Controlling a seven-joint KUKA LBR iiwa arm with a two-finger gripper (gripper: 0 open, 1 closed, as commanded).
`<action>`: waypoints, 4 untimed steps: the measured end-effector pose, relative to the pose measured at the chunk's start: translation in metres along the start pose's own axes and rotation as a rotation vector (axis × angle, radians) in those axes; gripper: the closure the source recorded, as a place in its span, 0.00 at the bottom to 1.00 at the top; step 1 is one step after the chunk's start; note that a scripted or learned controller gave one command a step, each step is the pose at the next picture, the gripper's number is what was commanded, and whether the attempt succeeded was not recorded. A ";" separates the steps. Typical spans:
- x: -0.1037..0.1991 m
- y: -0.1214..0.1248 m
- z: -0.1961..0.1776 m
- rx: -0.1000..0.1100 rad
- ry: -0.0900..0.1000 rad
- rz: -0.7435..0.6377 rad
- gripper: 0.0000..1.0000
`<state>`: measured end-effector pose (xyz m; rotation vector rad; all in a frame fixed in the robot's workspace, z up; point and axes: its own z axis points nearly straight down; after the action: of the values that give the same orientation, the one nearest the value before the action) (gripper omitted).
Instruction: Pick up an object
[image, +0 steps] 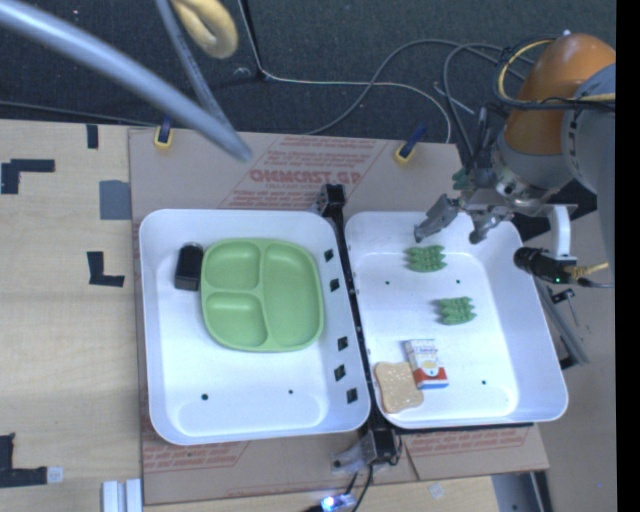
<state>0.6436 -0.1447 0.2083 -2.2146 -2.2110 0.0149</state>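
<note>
- Hovering over the far edge of the right bin (530, 330), my gripper (458, 222) has its two fingers spread apart, with nothing between them.
- Green ridged piece (425, 259): lies on the right bin's floor just below my fingertips, apart from them.
- Second green ridged piece (455, 311): nearer the camera, close to the bin's middle.
- Small carton (427, 363), red and white: near the front of the right bin.
- Toast slice (398, 387): just beside the carton, at its left and front.
- Left bin (160, 330): holds a green divided plate (263, 295) with three compartments.
- Black block (189, 267): touching the plate's left rim.
- Cardboard sheet (300, 165): lies under both bins.
</note>
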 end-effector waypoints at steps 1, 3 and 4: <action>0.001 0.003 -0.009 -0.014 -0.002 -0.003 0.00; 0.001 -0.002 0.096 -0.010 -0.003 -0.004 0.00; 0.002 -0.002 0.125 -0.014 -0.004 -0.004 0.00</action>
<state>0.6399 -0.1428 0.0834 -2.2191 -2.2249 0.0036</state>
